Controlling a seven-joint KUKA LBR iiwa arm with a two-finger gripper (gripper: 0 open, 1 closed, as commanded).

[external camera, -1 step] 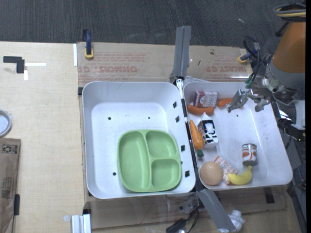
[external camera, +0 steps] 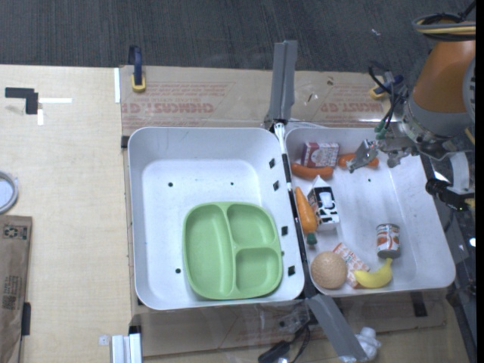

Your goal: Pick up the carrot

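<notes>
Camera view: carrot (external camera: pixel 305 209) in right bin (external camera: pixel 423 278), lying against left wall beside divider, long axis running near-to-far, slightly tilted; narrow end seems toward far side. Second orange elongated item (external camera: pixel 311 171) lies crosswise near far wall, below small red-white box (external camera: pixel 321 154).

Counts: two white bins, one green three-compartment plate (external camera: pixel 231 249) in left bin (external camera: pixel 151 203), one black-white carton (external camera: pixel 325 206), one can (external camera: pixel 388 238), one banana (external camera: pixel 373 276), one tan round item (external camera: pixel 329 269).

Gripper (external camera: pixel 363 158) over far part of right bin, well apart from carrot; finger spread unclear, cannot tell.
</notes>
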